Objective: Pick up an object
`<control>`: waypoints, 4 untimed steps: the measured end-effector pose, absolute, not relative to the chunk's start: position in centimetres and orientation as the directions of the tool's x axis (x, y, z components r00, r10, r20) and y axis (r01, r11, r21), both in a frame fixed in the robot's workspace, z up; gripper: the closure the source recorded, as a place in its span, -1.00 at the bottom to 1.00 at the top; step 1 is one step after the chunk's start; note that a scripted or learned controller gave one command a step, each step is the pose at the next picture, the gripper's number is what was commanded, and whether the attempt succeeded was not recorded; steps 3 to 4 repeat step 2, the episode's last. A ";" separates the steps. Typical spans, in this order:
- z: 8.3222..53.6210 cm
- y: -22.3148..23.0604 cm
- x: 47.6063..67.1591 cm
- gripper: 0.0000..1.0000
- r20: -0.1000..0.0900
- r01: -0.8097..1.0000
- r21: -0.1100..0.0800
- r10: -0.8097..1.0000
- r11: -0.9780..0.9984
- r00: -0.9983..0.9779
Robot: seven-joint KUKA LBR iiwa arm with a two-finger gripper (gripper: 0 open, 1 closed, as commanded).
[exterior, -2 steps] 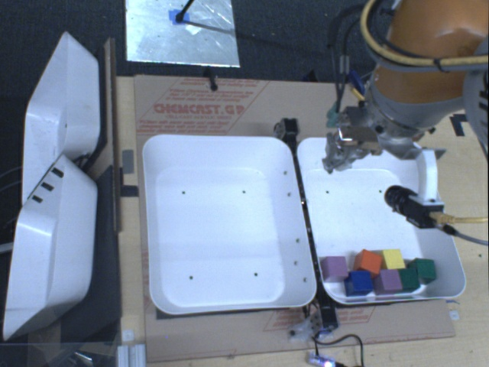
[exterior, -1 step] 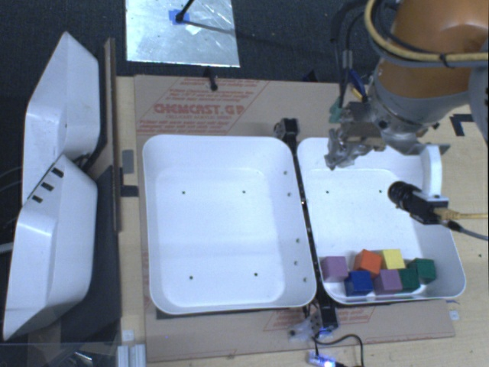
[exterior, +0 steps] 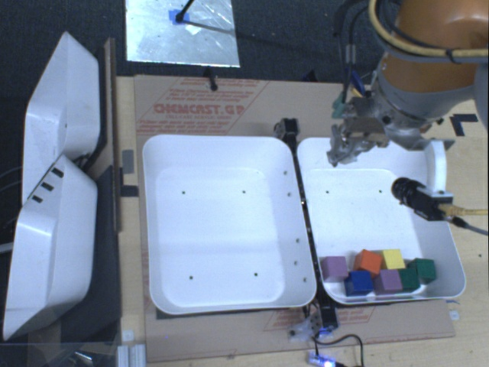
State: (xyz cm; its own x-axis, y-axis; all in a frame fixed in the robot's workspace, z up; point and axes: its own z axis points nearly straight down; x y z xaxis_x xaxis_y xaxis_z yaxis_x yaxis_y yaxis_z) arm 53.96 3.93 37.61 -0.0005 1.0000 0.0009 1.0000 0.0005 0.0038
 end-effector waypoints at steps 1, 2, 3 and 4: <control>38.6 3.9 54.0 1.00 0.001 1.000 0.004 1.000 0.001 -0.001; 39.7 3.9 54.0 1.00 0.001 1.000 0.005 1.000 0.001 -0.001; 39.7 3.9 54.0 1.00 0.001 1.000 0.005 1.000 0.001 -0.001; 39.7 3.9 54.0 1.00 0.001 1.000 0.005 1.000 0.001 -0.001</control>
